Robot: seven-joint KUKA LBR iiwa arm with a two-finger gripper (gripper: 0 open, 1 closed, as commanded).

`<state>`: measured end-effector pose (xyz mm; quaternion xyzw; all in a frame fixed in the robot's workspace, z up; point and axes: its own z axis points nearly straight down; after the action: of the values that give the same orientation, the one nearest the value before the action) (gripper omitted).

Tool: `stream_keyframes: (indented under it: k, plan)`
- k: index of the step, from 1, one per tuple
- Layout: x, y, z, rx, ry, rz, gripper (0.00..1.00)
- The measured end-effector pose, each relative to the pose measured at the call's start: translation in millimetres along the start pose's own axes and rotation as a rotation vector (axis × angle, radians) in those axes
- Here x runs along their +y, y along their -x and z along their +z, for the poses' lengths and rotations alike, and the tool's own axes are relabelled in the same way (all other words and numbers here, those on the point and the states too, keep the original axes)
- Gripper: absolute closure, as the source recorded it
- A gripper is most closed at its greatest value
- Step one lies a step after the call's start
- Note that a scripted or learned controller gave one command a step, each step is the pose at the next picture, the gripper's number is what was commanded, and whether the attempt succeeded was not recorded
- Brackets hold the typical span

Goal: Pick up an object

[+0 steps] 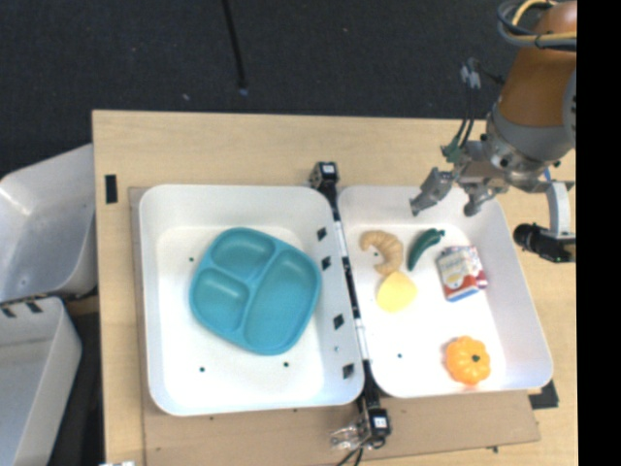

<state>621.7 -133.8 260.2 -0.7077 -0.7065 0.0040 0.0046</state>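
Pincer (453,196) open, small curved green pepper (424,248)

Glossy white plastic bins (175,377) sit on a matt wooden bench (243,129).

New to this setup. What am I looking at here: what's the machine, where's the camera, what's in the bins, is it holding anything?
One fixed camera above the bench looks down at a slant on two shallow white bins set side by side. The left bin holds a blue divided plate. The right bin holds five small toy items: a croissant, a green pepper, a yellow lemon-like piece, a small red and white packet and an orange pumpkin.

The machine is a single robot arm, grey with an orange band, reaching in from the right. At its end is a two-finger gripper, hovering over the far edge of the right bin with its fingers spread. Nothing sits between the fingers, so it holds nothing. Its job is to pick up an object; the pepper and croissant lie closest.
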Motion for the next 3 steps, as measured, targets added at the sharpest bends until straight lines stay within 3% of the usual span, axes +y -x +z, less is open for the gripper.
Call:
stream_keyframes:
  k: [1,3]
  plan:
    - [2,0,-8,-0.002,0.013,-0.003,0.0]
    - [0,2,76,-0.002,0.009,0.0,0.0]
